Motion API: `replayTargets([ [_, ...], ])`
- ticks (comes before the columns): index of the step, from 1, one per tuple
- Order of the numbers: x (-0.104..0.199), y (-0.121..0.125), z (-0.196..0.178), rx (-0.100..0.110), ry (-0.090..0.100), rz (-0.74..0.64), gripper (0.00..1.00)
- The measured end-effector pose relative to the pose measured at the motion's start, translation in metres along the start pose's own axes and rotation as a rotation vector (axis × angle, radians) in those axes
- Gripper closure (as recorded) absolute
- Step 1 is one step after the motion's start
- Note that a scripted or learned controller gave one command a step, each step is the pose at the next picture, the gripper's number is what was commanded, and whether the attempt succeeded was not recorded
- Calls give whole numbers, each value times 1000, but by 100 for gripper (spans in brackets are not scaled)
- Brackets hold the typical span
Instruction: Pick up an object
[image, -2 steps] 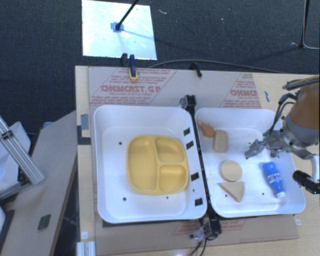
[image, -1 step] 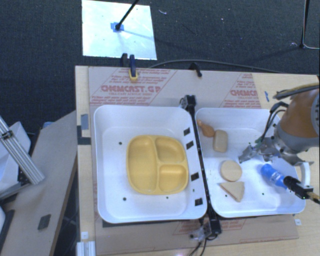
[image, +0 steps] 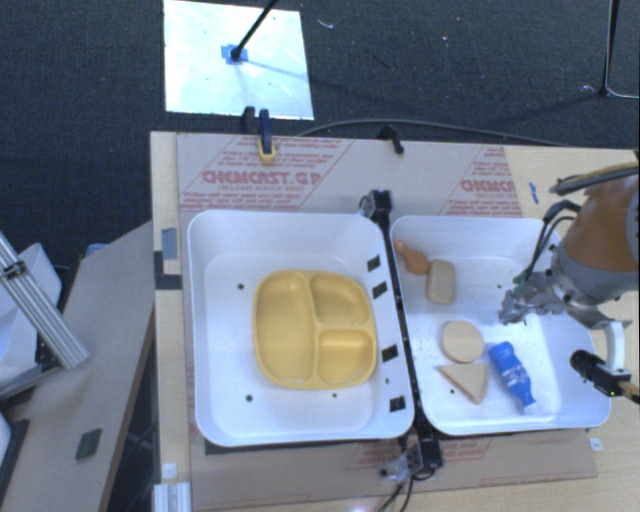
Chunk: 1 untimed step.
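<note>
A robot arm's hand (image: 512, 305), its grip state impossible to tell, hovers low in the right bin (image: 480, 415), seemingly positioned to grab the nearby blue bottle (image: 513, 374).

The only readable lettering is on the clear protective sheet (image: 300, 165) that covers the bench top behind the two white bins. It carries the brand name "CHEMCAST GP" in red capitals, printed upside down as seen from the camera, once behind the left bin (image: 262, 179) and again, partly cut off, behind the right bin (image: 487, 185). Smaller red lines of print run below and beside each logo, but they are too small and blurred to read. The blue bottle (image: 514, 375) in the right bin shows a label, yet no words on it can be made out.
</note>
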<state>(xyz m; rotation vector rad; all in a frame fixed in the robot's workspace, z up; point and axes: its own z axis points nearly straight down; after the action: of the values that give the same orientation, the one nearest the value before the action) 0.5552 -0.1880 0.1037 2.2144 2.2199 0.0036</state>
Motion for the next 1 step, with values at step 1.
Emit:
replayTargets([
  [1, 9, 4, -58, -1, 1, -2, 100],
])
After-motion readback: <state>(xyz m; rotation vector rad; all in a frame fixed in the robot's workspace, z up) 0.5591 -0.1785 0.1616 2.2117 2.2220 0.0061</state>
